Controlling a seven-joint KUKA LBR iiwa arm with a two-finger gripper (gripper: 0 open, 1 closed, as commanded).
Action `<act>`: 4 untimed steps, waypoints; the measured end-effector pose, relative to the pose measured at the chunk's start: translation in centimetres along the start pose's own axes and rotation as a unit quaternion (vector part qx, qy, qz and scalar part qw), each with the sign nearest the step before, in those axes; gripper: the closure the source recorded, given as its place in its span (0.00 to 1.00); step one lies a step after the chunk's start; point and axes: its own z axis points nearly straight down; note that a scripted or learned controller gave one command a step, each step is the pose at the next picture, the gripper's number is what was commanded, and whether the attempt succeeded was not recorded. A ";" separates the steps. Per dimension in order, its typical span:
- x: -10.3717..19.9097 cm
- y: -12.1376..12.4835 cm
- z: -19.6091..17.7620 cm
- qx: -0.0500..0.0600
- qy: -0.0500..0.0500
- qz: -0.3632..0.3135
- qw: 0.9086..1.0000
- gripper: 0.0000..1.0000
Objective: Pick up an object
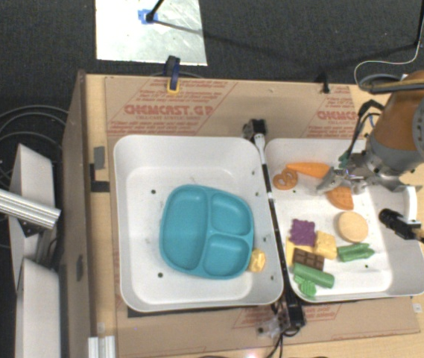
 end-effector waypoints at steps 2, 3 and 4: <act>-0.2 -2.0 -1.2 -0.004 0.000 -0.001 1.000 1.00; -0.2 -2.0 -1.1 -0.003 0.000 -0.001 1.000 0.00; 1.3 4.2 0.5 0.020 0.000 -0.007 1.000 0.00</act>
